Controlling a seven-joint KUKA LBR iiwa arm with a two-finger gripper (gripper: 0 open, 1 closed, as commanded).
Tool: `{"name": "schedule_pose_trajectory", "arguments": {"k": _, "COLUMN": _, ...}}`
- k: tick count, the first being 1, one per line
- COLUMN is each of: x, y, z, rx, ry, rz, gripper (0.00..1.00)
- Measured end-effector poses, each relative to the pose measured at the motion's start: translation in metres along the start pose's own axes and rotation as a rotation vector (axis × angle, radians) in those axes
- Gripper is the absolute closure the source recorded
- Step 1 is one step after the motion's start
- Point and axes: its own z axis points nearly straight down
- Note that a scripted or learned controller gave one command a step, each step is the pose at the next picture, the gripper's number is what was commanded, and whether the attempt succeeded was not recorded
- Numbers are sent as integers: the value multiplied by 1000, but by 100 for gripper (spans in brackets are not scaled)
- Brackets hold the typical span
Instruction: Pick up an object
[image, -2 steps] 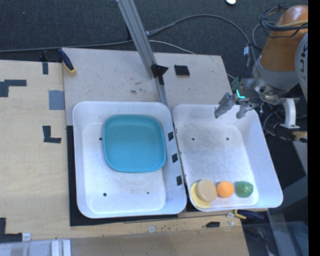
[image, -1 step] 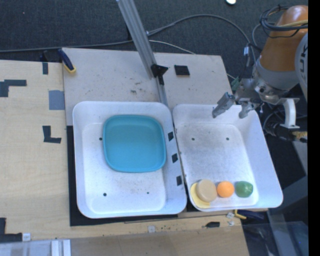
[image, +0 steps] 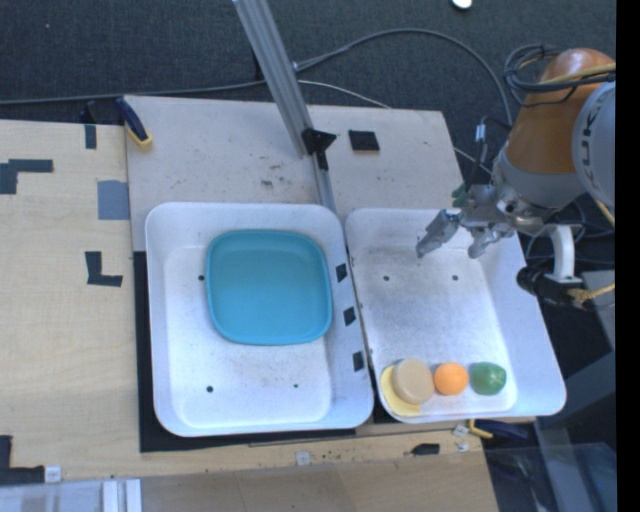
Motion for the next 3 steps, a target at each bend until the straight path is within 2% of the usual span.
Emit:
{"name": "schedule_pose_trajectory", "arguments": {"k": 1, "x": 8, "y": 3, "z": 59, "rx": 1, "ry": 0, "rz": -1, "gripper": 0}}
{"name": "schedule_pose_trajectory", "arguments": {"k": 2, "x": 1, "y": -3, "z": 106, "rx": 0, "ry": 0, "rz": 0, "gripper": 0}}
{"name": "schedule_pose_trajectory", "arguments": {"k": 3, "x": 2, "y": -2, "z": 94, "rx": -4, "ry": 0, "rz": -2, "gripper": 100}}
